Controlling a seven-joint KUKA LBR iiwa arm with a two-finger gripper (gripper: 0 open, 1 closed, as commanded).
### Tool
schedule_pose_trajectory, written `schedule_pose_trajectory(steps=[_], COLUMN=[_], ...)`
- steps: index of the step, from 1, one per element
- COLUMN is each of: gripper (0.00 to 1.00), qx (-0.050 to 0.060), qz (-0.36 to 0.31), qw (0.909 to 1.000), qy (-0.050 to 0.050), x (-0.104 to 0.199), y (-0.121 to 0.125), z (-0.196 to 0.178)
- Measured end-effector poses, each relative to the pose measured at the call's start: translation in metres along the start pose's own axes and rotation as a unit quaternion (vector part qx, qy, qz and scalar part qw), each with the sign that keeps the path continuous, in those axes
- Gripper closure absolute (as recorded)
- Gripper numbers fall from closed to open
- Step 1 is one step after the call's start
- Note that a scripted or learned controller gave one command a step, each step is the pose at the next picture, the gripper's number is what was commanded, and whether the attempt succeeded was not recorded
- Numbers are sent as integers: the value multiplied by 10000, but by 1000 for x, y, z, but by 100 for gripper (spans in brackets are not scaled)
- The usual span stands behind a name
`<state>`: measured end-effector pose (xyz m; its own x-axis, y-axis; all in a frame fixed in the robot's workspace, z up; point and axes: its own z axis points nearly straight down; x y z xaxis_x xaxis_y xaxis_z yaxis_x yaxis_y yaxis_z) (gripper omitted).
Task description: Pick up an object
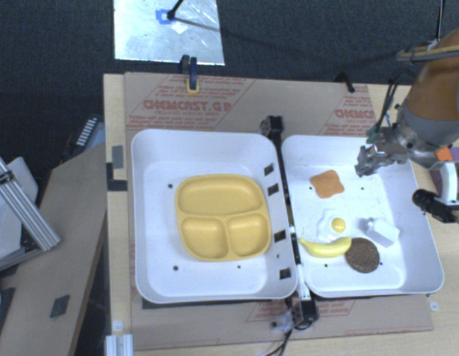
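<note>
Food toys lie at the near end of the right bin (422,277). A round brown cookie (362,256) sits nearest. Just to its left is a yellow banana (326,247), curved like a smile, close to the wall between the two bins. A fried egg (335,225), white with a yellow middle, sits right behind the banana, touching it or almost so. A small white block (380,231) lies to the right of the egg, just behind the cookie. Farther back, on its own, is an orange piece like toast (327,185), flat with round corners.

The left bin (151,199) holds a yellow tray (216,216) with three hollows, and nothing is in them.

Farthest back on the right is the gripper (370,161). It hangs over the far part of the right bin, to the right of the toast and a little behind it. Nothing is between its fingers, and I cannot tell if they are spread or closed.

I think the job is just at its start: the arm is picking a spot to go down. The toast looks like the nearest thing to grab. Next the gripper must move left over the toast, go down, and close on its edges. The toast is thin and flat, so it may be hard to pinch.
</note>
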<state>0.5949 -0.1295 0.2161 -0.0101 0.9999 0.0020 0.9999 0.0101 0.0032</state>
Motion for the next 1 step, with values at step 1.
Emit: schedule_pose_trajectory(steps=[1], gripper=[100], qx=[10], qz=[1], qw=[10000], qy=[-1], x=[53], y=[1], z=[4])
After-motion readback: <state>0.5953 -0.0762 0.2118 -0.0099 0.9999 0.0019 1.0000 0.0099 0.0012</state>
